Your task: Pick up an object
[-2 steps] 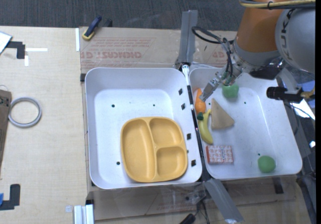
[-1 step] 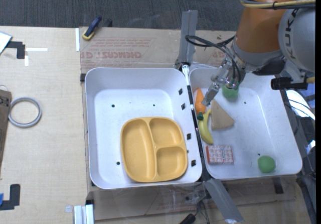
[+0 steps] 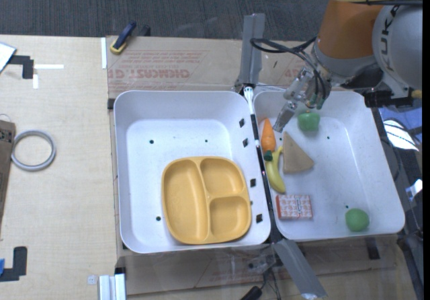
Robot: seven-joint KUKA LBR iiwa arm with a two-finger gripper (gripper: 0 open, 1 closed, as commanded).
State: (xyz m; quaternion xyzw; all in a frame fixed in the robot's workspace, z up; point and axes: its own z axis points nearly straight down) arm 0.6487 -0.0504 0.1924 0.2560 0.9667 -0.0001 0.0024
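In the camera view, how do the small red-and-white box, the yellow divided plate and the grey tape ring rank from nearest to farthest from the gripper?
Measured from the gripper in the camera view:
1. Small red-and-white box, in the right bin, toward its front edge.
2. Yellow divided plate, in the left bin.
3. Grey tape ring, on the bench far to the left, outside both bins.

The arm [image 3: 396, 19] is built of rounded, light grey segments with dark lettering partly visible on its side; a glossy orange band [image 3: 353, 13] wraps the section above the wrist; thin black cables loop around that band and trail toward the left; the gripper [image 3: 300, 98] is a small cluster of silvery metal parts.
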